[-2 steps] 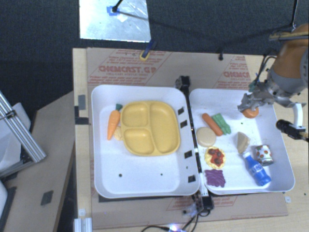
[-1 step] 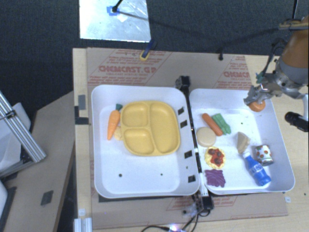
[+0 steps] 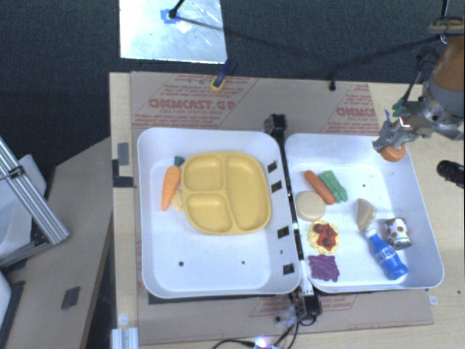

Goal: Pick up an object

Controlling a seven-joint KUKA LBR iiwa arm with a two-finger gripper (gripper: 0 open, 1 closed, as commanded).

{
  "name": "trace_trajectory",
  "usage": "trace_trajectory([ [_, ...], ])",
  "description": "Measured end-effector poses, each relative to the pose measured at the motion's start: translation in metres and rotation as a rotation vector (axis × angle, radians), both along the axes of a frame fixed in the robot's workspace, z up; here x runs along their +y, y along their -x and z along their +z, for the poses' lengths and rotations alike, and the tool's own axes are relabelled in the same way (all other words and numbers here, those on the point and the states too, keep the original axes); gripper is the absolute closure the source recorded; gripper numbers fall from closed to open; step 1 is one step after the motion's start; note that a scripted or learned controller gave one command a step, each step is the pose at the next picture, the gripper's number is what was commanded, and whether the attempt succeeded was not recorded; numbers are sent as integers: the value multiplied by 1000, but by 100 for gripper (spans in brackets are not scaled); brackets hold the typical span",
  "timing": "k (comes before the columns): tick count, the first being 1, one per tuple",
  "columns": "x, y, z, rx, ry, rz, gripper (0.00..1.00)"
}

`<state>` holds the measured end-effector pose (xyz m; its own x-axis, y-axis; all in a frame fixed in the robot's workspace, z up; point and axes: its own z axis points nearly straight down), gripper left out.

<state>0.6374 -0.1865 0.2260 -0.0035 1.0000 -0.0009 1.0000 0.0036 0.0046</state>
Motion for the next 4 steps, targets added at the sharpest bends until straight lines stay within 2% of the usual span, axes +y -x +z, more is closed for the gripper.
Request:
trace_trajectory([
  [1,47,16,10,3,-2,4,100],
  [2,94,31,-3,6,-2,3,100],
  [3,147,49,8,5,-3,5,100],
  [4,205,70,-4,7,-3,6,100],
])
